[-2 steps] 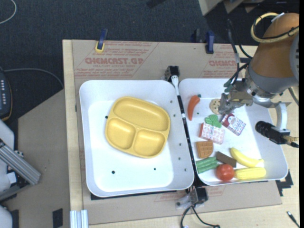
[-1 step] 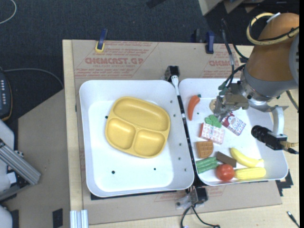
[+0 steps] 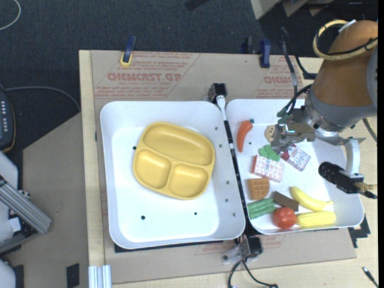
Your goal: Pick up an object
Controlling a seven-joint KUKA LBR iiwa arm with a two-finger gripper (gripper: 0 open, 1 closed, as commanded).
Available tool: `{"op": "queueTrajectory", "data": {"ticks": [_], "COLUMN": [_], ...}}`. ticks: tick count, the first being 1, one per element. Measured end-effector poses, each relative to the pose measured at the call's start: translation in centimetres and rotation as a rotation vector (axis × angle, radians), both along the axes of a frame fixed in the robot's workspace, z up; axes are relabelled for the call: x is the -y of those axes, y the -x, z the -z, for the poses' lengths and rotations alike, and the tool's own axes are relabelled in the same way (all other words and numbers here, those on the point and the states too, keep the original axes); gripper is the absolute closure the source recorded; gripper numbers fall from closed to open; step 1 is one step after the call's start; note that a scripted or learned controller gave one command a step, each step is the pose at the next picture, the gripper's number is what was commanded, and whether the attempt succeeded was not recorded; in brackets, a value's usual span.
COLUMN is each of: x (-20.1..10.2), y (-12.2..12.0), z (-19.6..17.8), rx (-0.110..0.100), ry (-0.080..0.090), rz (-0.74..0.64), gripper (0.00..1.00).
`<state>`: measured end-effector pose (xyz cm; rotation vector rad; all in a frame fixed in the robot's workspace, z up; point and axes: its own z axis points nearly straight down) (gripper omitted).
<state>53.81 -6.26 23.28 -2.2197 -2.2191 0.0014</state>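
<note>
My gripper hangs low over the back middle of the right bin, just above a green toy and a pink-and-white packet. A small tan piece lies right beside it on the left. Left of that is an orange carrot. Nearer the front lie a red-and-white packet, a tan waffle, a green vegetable, a brown bar, a red tomato, a banana and a yellow corn cob.
The left bin holds a yellow divided plate. The arm's grey and orange body looms over the right bin's back right corner. A black fixture juts over the right rim. Clamps sit at the bins' shared edge.
</note>
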Motion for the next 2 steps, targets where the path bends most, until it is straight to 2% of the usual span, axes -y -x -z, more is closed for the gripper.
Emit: {"op": "queueTrajectory", "data": {"ticks": [2], "x": [0.27], "y": [-1.21], "z": [0.99], "rx": [0.0], "ry": [0.001], "rz": [0.0], "gripper": [1.0]}}
